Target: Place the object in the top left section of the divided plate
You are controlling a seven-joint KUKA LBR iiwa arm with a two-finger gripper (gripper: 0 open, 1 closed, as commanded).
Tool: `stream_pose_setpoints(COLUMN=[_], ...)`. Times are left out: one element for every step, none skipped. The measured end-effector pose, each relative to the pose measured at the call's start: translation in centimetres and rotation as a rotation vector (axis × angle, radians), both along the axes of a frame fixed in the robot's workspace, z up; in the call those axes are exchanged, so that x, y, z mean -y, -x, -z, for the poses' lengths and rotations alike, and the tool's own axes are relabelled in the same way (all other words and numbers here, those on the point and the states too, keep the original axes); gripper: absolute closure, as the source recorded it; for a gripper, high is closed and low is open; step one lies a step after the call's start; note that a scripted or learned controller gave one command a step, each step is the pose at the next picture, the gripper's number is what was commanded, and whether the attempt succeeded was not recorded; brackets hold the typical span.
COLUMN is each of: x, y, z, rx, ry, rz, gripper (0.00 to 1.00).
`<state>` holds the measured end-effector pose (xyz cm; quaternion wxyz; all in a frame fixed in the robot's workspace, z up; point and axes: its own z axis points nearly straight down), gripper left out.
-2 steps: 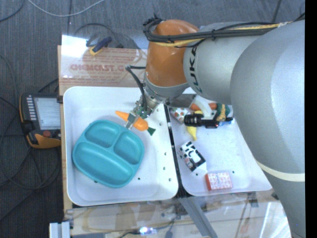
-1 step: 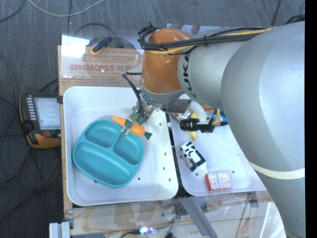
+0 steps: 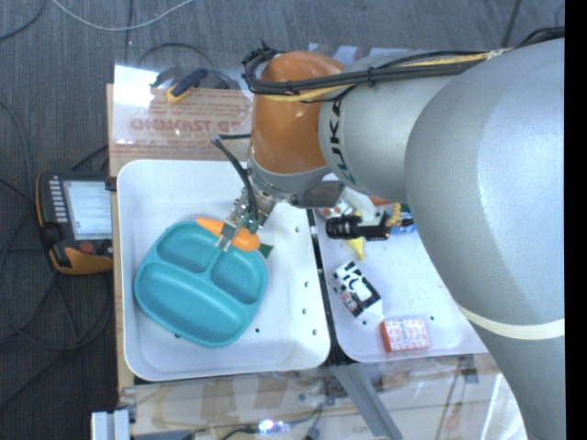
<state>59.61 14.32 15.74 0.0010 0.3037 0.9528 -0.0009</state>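
Gripper (image 3: 240, 220) low over teal plastic divided plate (image 3: 200, 283), finger state I could not tell | orange toy carrot with green top (image 3: 240, 239) lay at plate's upper edge beside it | I judged it light, stiff, smooth; grasp mid-body | left white shallow bin (image 3: 165, 186) roomy, grey carpet around.

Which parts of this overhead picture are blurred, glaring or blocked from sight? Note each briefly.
Camera view: the grey arm close to the lens looks soft and hides much of the right bin; the left bin shows bright white with mild glare along its rim; the teal divided plate is fairly sharp with a soft sheen; the gripper over the orange carrot toy is small and slightly blurred.
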Motion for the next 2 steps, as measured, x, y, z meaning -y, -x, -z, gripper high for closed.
stream_pose_setpoints(x=[-3.8,-1.3], y=[0.8,0.0], z=[1.0,3.6], rx=[-0.003,0.013], ry=[-0.003,-0.009], rz=[0.034,-0.113], gripper=[1.00,1.00])
